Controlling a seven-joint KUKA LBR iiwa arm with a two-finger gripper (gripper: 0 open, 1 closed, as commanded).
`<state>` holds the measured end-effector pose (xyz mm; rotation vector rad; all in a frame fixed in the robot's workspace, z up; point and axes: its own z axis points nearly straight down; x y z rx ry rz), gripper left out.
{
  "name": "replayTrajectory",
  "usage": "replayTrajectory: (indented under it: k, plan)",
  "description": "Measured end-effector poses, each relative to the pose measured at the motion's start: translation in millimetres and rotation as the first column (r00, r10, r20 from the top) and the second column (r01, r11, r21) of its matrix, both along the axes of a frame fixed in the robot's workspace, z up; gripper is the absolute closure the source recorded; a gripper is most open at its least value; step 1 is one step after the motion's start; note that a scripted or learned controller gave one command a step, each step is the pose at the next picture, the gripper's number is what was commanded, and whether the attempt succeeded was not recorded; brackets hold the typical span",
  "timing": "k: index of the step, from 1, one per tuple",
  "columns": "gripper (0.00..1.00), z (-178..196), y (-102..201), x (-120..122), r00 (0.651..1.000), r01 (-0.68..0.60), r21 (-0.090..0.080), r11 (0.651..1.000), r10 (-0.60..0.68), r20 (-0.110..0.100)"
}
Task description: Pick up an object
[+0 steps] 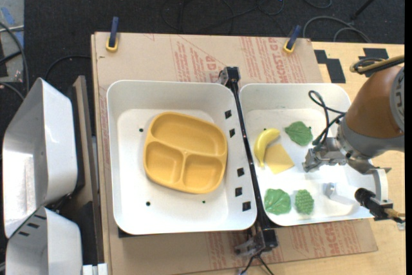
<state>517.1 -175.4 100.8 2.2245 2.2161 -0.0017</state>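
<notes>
1. I see the left bin [122,138] carrying a yellow divided tray [185,152], lying flat near its middle.
2. The right bin [283,94] holds the small items, and my arm [380,116] reaches in over its right side.
3. The gripper [320,158] hangs just right of the yellow wedge [278,158]; I cannot tell how it is set.
4. A banana [266,142] touches the wedge's left edge.
5. Three green leafy pieces: one [299,132] above, two [277,200] [304,201] side by side near the front wall.
</notes>
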Motion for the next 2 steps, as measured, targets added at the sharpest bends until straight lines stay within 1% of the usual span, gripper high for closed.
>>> replayTrajectory:
  k: [1,2]
  plan:
    - [1.0,40.9,-0.8,-2.4,1.0,-0.002,0.001,1.0,0.002,0.001]
    - [1.0,87.4,-10.2,-4.2,1.0,-0.001,0.001,1.0,0.001,0.002]
